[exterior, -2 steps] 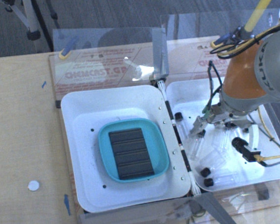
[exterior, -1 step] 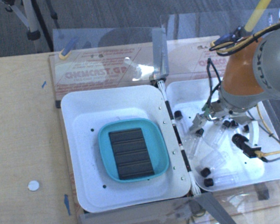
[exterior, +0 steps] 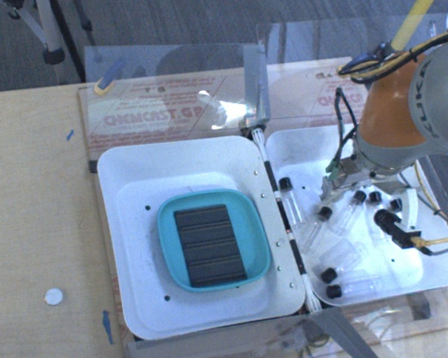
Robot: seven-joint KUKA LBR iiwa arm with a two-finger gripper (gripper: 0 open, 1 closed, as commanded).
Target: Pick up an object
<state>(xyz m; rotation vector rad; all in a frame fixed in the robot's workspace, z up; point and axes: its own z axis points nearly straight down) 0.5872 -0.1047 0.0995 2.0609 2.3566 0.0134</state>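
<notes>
Several clear vials with black caps lie scattered in the right bin [exterior: 442, 269]. One vial [exterior: 290, 204] lies along the bin's left wall, another vial [exterior: 316, 228] slants across the middle, and a third vial [exterior: 359, 286] rests near the front edge. My gripper [exterior: 340, 186] hangs low over the upper middle of this bin, under the grey wrist with its orange band [exterior: 387, 122]. It sits just above and right of the slanted vial, close to a group of black caps [exterior: 360, 195]. Nothing can be made out between its tips.
The left bin [exterior: 127, 178] holds a teal tray [exterior: 168, 221] with a dark ridged block [exterior: 209, 245] inside. A clear panel [exterior: 167, 108] with red lettering lies behind the bins. A small white disc [exterior: 54, 297] sits on the wooden bench at left.
</notes>
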